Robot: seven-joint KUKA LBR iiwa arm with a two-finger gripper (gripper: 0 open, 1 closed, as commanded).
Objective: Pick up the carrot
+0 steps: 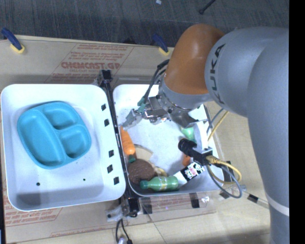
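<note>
Fingers of the gripper (142, 113) are hard to read from above: the wrist and the orange band of the arm (229, 80) cover most of the tool, and I cannot tell whether they are spread or closed, nor whether anything sits between them. What shows of the tool hangs over the upper left part of the right bin (157, 141), near the divider. Just below it, the carrot (127, 143) lies along the left wall of that bin, apart from the tool as far as can be seen. Below the carrot sit a brown round item (139, 171) and a green bottle (159, 184) lying on its side. Other small things at the bin's right side are partly hidden by the arm. A blue divided tray (53, 132) rests in the left bin (20, 187).
</note>
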